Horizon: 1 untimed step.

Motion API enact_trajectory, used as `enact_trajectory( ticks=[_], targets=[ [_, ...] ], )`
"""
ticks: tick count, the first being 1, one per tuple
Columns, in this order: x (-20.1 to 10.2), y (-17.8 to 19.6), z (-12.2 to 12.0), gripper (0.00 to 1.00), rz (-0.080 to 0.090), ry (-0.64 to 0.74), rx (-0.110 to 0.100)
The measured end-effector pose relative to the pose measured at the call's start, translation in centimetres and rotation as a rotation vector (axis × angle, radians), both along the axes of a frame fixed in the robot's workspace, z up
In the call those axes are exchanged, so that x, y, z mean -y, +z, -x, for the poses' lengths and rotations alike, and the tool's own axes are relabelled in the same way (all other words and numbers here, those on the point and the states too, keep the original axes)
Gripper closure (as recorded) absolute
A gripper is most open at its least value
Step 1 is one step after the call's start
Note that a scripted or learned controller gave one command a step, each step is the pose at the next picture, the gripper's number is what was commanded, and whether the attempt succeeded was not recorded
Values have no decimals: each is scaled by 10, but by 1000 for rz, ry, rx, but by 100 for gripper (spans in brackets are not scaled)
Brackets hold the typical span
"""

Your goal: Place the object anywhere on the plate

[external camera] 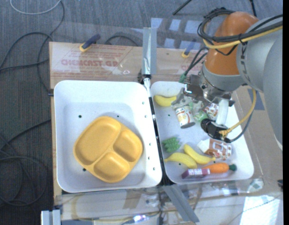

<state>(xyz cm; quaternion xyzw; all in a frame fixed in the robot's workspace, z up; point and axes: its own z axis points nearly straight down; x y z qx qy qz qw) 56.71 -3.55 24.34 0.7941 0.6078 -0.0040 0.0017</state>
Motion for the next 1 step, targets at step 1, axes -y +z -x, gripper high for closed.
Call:
enact_trajectory(
  ticks=[1],
  targets=[
    [0,0,0,0,0,0,0]
  ],
)
